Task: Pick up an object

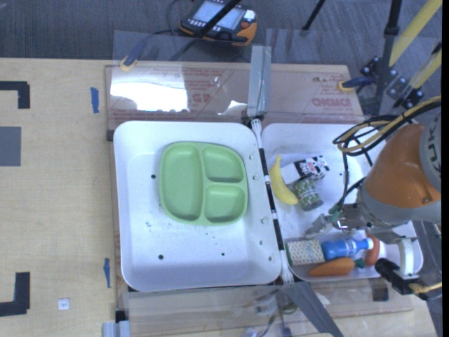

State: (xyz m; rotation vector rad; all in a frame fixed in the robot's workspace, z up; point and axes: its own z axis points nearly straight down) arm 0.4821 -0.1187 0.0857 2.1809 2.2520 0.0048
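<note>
Bins on wooden bench

Right bin: banana, small can, blue bottle, perhaps a carrot.

Two white bins, one green tray, one banana, one bottle, one carrot, perhaps three smaller items.

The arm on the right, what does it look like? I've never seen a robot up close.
The arm is thick and rounded, grey with a broad orange band above the wrist. Black and yellow cables loop along its upper side. Below the band sits a grey wrist section, and from it a small metallic tool sticks out over the right bin.
</note>
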